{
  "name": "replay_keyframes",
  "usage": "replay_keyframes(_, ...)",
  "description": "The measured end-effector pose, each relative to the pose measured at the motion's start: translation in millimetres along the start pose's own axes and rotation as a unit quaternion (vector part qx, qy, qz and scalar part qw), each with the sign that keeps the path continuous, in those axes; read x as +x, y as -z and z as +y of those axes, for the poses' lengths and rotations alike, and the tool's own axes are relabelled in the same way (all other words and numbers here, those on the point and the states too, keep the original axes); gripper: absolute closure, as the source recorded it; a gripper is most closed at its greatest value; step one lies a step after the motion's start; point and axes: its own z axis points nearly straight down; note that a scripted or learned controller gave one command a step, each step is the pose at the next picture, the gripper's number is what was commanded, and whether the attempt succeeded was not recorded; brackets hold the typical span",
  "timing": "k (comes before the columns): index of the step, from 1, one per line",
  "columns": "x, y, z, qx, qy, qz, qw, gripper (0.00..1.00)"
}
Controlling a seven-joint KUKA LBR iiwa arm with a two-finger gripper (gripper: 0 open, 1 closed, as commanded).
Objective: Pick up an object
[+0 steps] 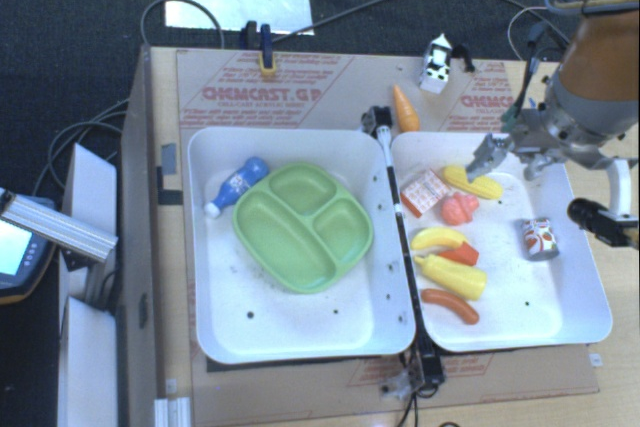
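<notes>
Fingers: hovering over the back of the right bin, tips just above a yellow banana-shaped toy; whether spread or clenched cannot be told; nothing seen between them.
Arm: grey with orange band, entering from the right.
Right bin: white; banana-shaped toy at back, pink-and-white box and pink lump beside it, second yellow piece, orange piece, yellow corn-like toy, red sausage, small red-and-white can well apart at right.
Left bin: green divided tray, blue-and-white bottle touching its edge.
Bench: brown sheet printed "CHEMCAST GP" in red; orange carrot toy and black-and-white cow figure behind the bins.
</notes>
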Motion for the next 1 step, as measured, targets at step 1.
replay_keyframes(1, -30.8, -134.8, 9.8, 0.002, -0.001, 0.000, 1.0000, 0.00)
